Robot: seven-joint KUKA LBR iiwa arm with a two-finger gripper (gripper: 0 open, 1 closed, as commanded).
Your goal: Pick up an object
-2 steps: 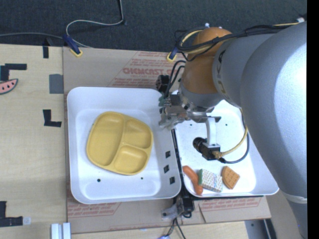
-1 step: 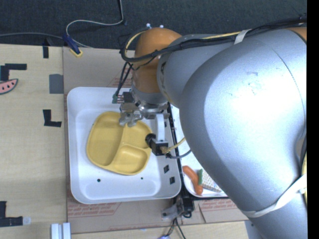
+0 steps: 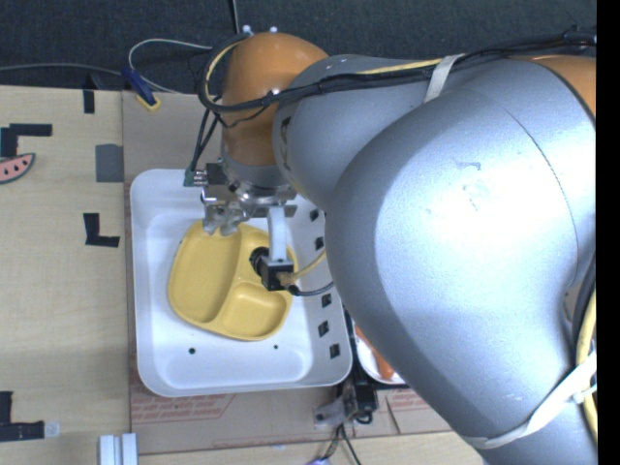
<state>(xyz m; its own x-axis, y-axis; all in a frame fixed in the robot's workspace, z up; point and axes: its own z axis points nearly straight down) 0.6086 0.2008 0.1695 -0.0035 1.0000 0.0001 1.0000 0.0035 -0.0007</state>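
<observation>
The left white bin [image 3: 155,289] had rounded corners and a raised rim. Bare floor lay along its left side and across its near end, where two small dark holes showed. Its right wall carried a row of small black squares, and just beyond that wall the bulk of the grey arm [image 3: 455,221] overhung the scene and covered nearly all of the right bin [image 3: 364,355]. Only a sliver of that bin's white rim showed below the arm, with something orange [image 3: 380,364] just inside it, too hidden to name. To the left of the bins the desk [image 3: 58,308] lay open, a flat tan, cardboard-like surface marked with short black tape strips [image 3: 97,231] and a grey square patch [image 3: 109,161].

The bin looked like smooth, glossy moulded plastic. The yellow divided dish [image 3: 208,284] was also smooth plastic, a rounded shape with a raised lip and a ridge that split it into two hollows, the smaller one at its near right end. The arm's shell was matt grey and curved, and its orange band [image 3: 257,80] formed a dome at the far side, with dark cables looped around it.

The yellow divided dish lay in the left bin, roughly in the middle of the floor, with its long side running from far left to near right. The gripper [image 3: 225,219], metallic and pointing down, stood over the dish's far end and appeared to touch its lip there. Whether the gripper was apart or together, or clamped on the lip, could not be told.
</observation>
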